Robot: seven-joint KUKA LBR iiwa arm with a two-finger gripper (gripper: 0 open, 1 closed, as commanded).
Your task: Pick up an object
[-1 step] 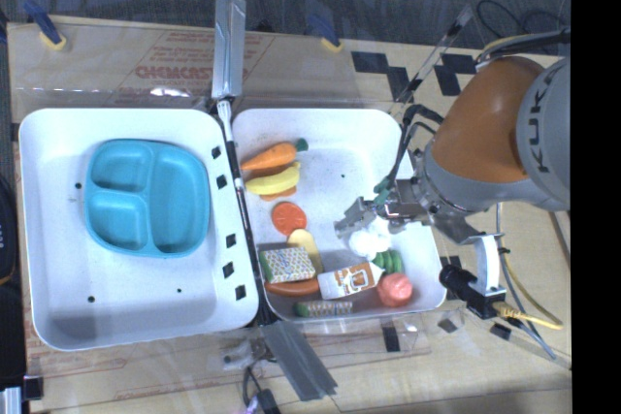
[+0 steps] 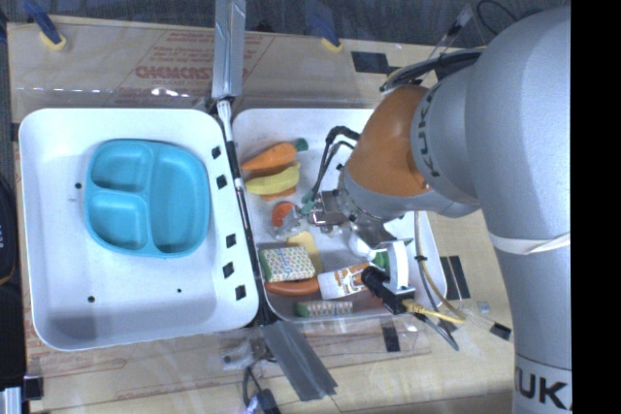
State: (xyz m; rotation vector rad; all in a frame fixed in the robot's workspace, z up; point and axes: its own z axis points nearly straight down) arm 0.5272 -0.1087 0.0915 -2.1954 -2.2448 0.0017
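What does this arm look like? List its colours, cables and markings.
The arm is thick, rounded and light grey, with a glossy orange band above the wrist. Black cables loop off the wrist section, and another runs along the upper joint. White block letters, partly cut off, mark the lower link. The wrist end carries dark and metallic hardware above the right bin.

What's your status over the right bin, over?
Gripper low inside right bin, fingers hidden by wrist. Nothing seen held. Toy carrot, banana, checkered block crowd beside it. Blue tray in left bin.
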